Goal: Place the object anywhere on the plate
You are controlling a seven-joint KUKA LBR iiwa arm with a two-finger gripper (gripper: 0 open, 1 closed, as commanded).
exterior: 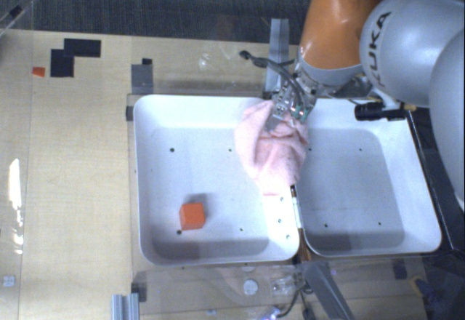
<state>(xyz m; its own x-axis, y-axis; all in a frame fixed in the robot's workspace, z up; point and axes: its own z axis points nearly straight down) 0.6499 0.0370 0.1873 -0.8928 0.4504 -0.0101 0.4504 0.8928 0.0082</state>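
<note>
My two-finger gripper [288,109] sits over the upper right corner of the left shallow white plastic bin [156,166], close to the wall it shares with the right shallow white plastic bin [378,231]. Its fingers are clamped on the top edge of a soft pale pink cloth [270,148], which hangs from them in a loose, bunched fold. The lower end of the cloth reaches down alongside the shared wall, and I cannot tell whether it brushes that wall or the bin floor.

A small orange block [192,216] lies on the floor of the left bin near its lower left corner, well apart from the cloth.

I see nothing here I can identify as a plate (the bins are the only receptacles visible), so the release point is a matter of judgement.

Risks noted:
- The grip takes only a small pinch of fabric; a quick traverse could pull it free.
- The trailing end could snag on the shared wall and drag.
- On release the cloth may settle straddling both bins.
</note>
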